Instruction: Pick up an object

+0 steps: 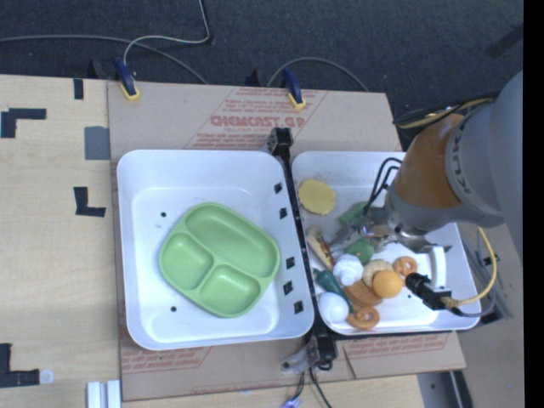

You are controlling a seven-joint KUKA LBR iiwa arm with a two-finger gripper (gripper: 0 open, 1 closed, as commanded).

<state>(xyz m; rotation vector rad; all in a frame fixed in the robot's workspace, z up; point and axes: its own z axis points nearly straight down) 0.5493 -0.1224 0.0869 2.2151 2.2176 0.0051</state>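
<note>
Claw (367, 228) sits low over the right bin's (442, 317) toy-food heap (365, 283).

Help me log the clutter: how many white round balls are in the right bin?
2. One white ball lies mid-pile, left of the orange ball; the other white ball sits near the right bin front-left corner. The arm may hide more.

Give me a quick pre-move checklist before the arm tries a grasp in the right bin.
1. Gripper over the right bin: ok.
2. Targets present: ok; yellow round piece, orange ball and white ball lie there.
3. Target isolated: not ok for the pile; the yellow round piece lies apart.
4. Object already held: cannot tell.
5. Green divided plate in the left bin, away from the arm: ok.
</note>
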